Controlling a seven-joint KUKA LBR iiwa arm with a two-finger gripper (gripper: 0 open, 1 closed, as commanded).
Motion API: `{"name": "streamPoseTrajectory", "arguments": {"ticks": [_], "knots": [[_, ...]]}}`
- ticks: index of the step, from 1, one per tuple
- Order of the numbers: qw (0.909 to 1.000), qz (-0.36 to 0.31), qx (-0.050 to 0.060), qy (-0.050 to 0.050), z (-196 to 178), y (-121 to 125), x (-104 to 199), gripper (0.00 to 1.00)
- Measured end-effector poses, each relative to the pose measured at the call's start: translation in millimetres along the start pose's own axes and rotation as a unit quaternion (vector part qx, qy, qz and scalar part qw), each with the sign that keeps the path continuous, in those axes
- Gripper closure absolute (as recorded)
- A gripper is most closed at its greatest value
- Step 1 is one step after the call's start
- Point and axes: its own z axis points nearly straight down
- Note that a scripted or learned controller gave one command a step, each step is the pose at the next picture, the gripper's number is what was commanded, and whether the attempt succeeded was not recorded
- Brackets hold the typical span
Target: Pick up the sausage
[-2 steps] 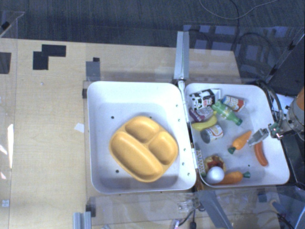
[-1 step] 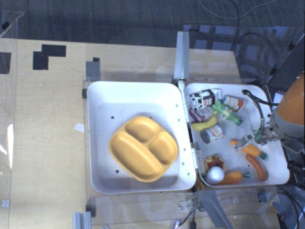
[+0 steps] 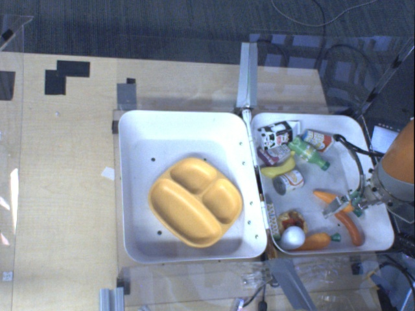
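Nearest the camera, along the right bin's [image 3: 382,241] front edge, a white ball [image 3: 293,236] is sitting beside an orange carrot-like piece [image 3: 316,241]. Just right of those, the sausage [image 3: 351,228] is lying on the bin floor, reddish-orange, angled w/ its upper end toward the end effector [image 3: 358,202]. The end effector is hovering right at that upper end, directly above-right of the sausage; the two look close to touching, but contact is unclear. Can't tell whether its grasp is open or closed, too small and cluttered. Nothing is visibly sitting in its grip. Another orange piece [image 3: 326,196] is lying just left of it.

The arm [image 3: 399,164] is reaching in from the right, orange band showing.

Mid-bin, a small can [image 3: 288,181] and a yellow banana [image 3: 277,169] are resting near the divider. Farther back, a green bottle [image 3: 308,154], a red-white packet [image 3: 318,139] and a black-white carton [image 3: 275,136] are crowding the rear.

The left bin [image 3: 133,193] is holding a yellow three-section tray [image 3: 196,201]. Both bins are sitting on the wooden desk [image 3: 58,173].
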Motion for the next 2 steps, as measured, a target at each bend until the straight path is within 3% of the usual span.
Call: {"name": "streamPoseTrajectory", "arguments": {"ticks": [1,2], "knots": [[0.9909,0.135,-0.002,0.001,12.2,2.3,1.5,0.00],[0.9908,0.135,-0.002,0.001,12.2,2.3,1.4,0.00]]}}
